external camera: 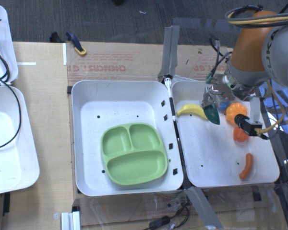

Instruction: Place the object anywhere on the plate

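Note:
A light green divided plate (134, 153) lies in the left bin (84, 128), with nothing on it. In the right bin (216, 157), a yellow banana (192, 111) rests near the back left corner. Just to its right is a dark green object (213, 114). My gripper (210, 101) hangs low over the back of the right bin, directly above the dark green object and the banana's right end. Its tips are hidden among cables and the wrist body, so whether it touches or holds either one is unclear.
An orange ball-like fruit (236, 110) and a red-orange piece (240, 134) sit right of the gripper. An orange sausage-shaped toy (246, 166) lies at the front right. A divider wall (173, 123) separates the bins. Cables hang around the wrist.

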